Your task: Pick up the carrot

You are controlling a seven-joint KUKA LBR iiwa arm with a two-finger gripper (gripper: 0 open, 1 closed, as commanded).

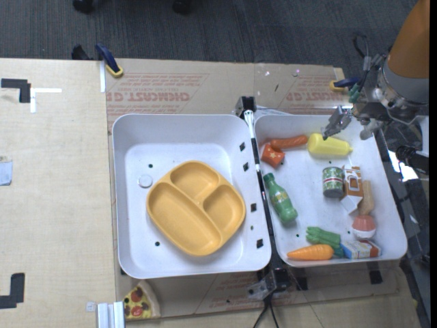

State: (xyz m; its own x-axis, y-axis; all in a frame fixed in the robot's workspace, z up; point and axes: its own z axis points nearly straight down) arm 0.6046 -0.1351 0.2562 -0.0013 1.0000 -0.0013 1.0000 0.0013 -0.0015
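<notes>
Dark carpet floor, chair wheels, wooden bench

Red print on the cardboard sheet — upside down, not legible.

Gripper tilted down-left, fingers parted

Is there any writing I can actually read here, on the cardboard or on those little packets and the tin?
Red print on the cardboard under the bins: upside down; seems to read "CHEMAST", uncertain.
Red print on the cardboard near the front edge: too small to read.
Green can label: blurred, unreadable.
Small carton beside it: blurred, unreadable.
</notes>
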